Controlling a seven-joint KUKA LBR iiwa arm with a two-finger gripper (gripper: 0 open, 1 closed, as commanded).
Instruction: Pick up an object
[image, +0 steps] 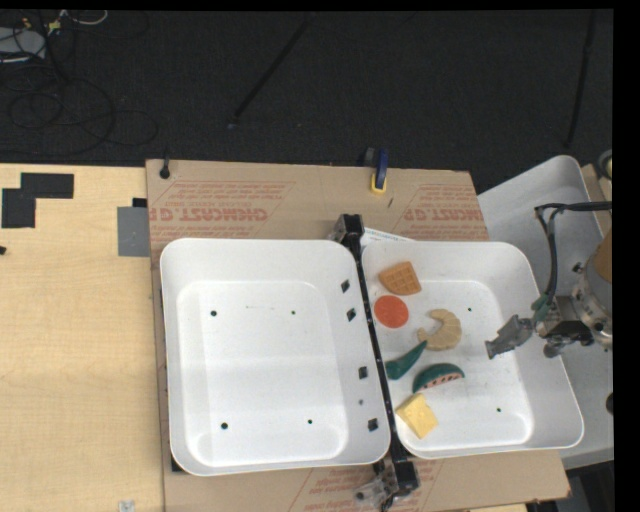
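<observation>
The right bin (545, 425) holds several small items. A tan toast-like piece (399, 278) lies at the back, with a red disc (391, 313) just in front of it. A tan crescent (445, 329) sits mid-bin, touching a green curved piece (405, 360). Closer to the front are a watermelon slice (438, 376) and a yellow wedge (417, 415). My gripper (528, 343) hovers over the bin's right side, to the right of the crescent. It is open, with nothing between its fingers.
The left bin (180, 300) adjoins the right one along a black divider (365, 340). Both rest on a cardboard sheet (250, 200) on the wooden bench. A black cable (548, 240) loops above the arm at the right.
</observation>
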